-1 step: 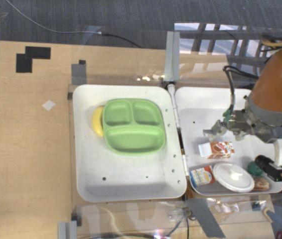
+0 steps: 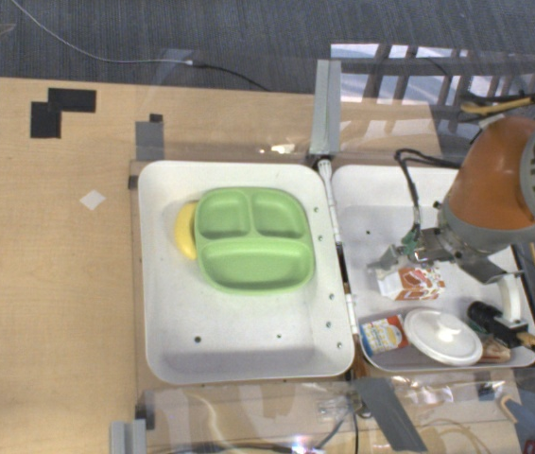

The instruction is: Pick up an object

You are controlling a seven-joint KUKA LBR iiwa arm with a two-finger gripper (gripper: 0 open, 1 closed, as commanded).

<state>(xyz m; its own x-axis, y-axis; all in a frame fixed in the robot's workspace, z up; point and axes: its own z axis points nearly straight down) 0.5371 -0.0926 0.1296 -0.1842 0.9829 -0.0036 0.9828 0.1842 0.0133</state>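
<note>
While the gripper (image 2: 407, 250) hovers over the red-and-white packet (image 2: 413, 281), probably lining up, I can't tell its grasp.

Left bin (image 2: 168, 348) is wide open along its near half, only the green divided plate (image 2: 251, 237) with a yellow thing (image 2: 184, 231) tucked beside it up top. Right bin (image 2: 367, 197) is cramped: arm (image 2: 494, 183) overhead, packet (image 2: 417, 280), white lid (image 2: 445, 336) and small carton (image 2: 384, 333) crowd the near end.
</note>
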